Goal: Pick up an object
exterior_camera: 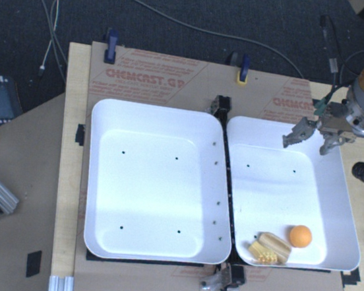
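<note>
Orange ball point(300, 236) and corn cob point(269, 249) crowd the right bin's point(335, 195) near corner; jaws point(311, 140) hang spread and empty, far off. Descending there risks nudging the ball away.

Even, bright light from above, slightly soft focus.
The left bin point(157, 185) shows a mild glare; the right bin point(335, 195) holds a soft shadow band near its far edge.
</note>
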You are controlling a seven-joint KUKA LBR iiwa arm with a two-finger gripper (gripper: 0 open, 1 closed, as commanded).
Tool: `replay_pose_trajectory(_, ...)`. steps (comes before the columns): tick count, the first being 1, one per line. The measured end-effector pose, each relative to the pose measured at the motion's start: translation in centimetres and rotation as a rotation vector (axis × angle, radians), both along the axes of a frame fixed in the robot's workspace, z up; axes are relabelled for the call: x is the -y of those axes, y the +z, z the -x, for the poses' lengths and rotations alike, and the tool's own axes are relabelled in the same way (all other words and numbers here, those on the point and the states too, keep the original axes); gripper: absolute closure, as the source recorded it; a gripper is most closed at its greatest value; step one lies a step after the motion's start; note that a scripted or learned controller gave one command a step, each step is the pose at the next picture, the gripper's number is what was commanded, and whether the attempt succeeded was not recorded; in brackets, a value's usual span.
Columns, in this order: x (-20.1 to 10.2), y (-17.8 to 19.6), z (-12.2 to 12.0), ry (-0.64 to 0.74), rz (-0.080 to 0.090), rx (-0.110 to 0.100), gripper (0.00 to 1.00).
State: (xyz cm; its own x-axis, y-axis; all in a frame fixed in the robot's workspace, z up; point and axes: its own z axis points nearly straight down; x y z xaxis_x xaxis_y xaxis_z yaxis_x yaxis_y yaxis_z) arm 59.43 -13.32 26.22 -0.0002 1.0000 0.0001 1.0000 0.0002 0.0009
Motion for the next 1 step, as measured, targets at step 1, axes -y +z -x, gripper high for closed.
replay_pose_trajectory(1,3.62,-7.63,7.09,-0.005,-0.001,-0.008,0.0)
